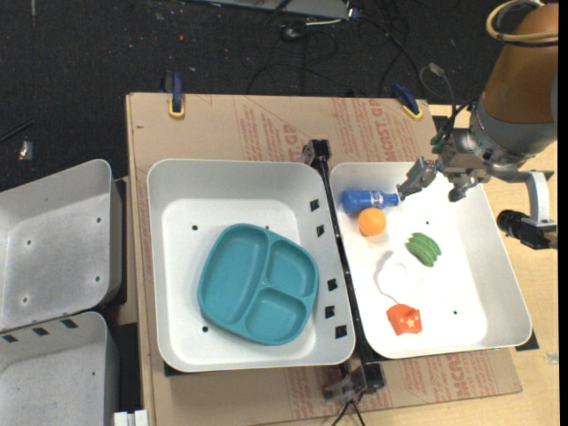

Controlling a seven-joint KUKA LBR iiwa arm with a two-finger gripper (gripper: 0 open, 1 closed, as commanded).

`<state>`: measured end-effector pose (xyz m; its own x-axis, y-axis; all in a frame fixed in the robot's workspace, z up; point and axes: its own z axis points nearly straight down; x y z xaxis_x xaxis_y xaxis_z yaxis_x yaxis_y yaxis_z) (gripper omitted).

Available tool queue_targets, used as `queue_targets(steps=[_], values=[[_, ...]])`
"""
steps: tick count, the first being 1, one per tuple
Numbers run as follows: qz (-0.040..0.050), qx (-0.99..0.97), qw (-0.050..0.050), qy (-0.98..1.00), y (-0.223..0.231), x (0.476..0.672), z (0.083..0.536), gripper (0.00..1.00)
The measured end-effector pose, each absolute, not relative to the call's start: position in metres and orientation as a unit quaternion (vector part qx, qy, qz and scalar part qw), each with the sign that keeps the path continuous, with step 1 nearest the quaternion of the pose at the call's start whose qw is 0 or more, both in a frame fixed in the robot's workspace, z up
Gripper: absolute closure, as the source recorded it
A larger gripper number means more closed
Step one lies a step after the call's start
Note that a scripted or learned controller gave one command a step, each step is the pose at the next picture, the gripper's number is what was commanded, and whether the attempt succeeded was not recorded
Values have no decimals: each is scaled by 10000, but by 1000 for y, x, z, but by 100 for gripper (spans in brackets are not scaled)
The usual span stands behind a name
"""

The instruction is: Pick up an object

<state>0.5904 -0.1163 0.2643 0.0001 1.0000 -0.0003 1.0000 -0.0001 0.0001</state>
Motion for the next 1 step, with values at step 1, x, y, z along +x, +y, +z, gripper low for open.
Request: queue_targets(steps=[1], values=[[-1,7071,1,7071,-116,590,264,0]])
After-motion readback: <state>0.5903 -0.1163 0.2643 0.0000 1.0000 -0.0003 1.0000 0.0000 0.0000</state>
